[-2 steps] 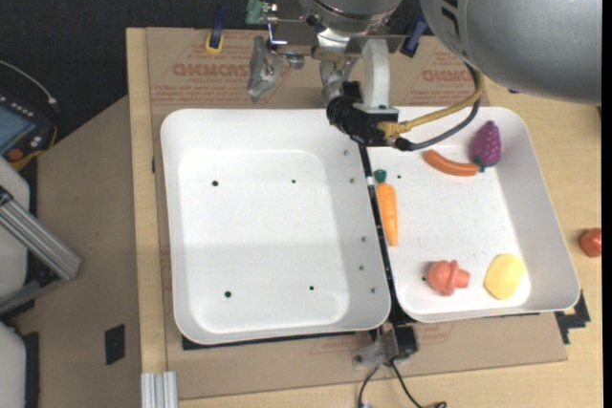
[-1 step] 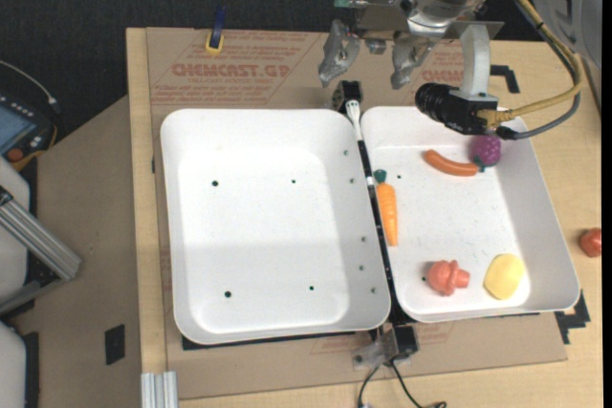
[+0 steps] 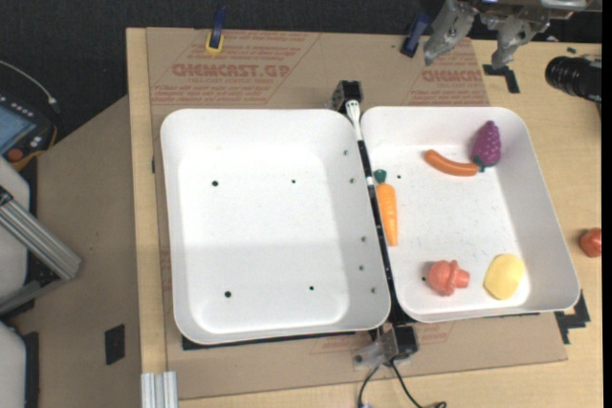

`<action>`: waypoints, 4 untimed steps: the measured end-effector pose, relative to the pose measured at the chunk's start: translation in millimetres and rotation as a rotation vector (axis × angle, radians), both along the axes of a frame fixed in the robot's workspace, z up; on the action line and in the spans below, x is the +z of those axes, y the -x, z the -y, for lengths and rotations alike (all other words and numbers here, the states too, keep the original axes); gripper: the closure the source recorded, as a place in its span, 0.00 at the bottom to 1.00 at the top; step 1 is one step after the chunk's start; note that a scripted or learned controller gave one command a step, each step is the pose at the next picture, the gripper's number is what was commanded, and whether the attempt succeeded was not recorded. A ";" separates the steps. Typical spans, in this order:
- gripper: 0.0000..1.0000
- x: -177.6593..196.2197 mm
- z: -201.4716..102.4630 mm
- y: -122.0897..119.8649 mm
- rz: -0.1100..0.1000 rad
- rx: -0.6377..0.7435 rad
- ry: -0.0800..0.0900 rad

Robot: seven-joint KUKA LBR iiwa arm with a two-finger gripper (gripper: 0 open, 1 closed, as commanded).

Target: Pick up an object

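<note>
My gripper (image 3: 471, 41) hangs open high above the back edge of the right bin (image 3: 545, 205), nothing between its two grey fingers. Below it in that bin lie a purple grape bunch (image 3: 487, 143) and a curved orange sausage (image 3: 451, 164) near the back. An orange carrot (image 3: 386, 211) lies along the bin's left wall. A red-pink toy (image 3: 446, 277) and a yellow lemon (image 3: 504, 275) sit near the front.
The left bin (image 3: 258, 225) adjoins the right one along a black hinge strip. Both rest on a brown cardboard sheet (image 3: 249, 62) with blue clips at the back. A small orange object (image 3: 591, 243) lies on the bench to the right.
</note>
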State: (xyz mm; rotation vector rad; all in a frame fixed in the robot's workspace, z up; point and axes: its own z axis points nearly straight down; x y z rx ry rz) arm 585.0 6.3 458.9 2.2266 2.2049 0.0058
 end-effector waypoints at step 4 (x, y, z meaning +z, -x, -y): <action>1.00 -168.3 -199.2 11.1 -0.007 0.008 -0.005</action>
